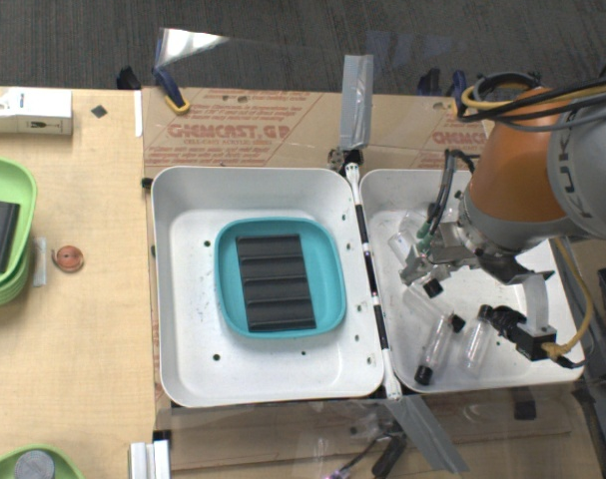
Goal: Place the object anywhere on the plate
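Bench, seen from above at a slant. Two shallow white bins side by side.

Left bin (173,297): holds a teal plate (228,287) lying flat near its middle. On the plate rests a black ribbed block (275,281), long side running far to near.

Right bin (387,228): holds several clear plastic tubes with dark caps. One pair (434,345) lies toward the near edge, a further tube (474,342) just beside it on the right. None of these touches the plate; all lie well apart from it, across the wall between the bins.

Arm (517,183): grey with an orange band, reaching in from the right over the right bin. Gripper (422,267) low over the far-left part of that bin, amid clear tubes; whether its jaws are spread or closed, I cannot tell, nor whether anything sits between them.

Outside the bins: brown printed cardboard (243,128) along the far side; a green tray (8,233) at the left edge with a dark item inside; a small reddish disc (69,258) beside it; a white box (28,111) at far left.
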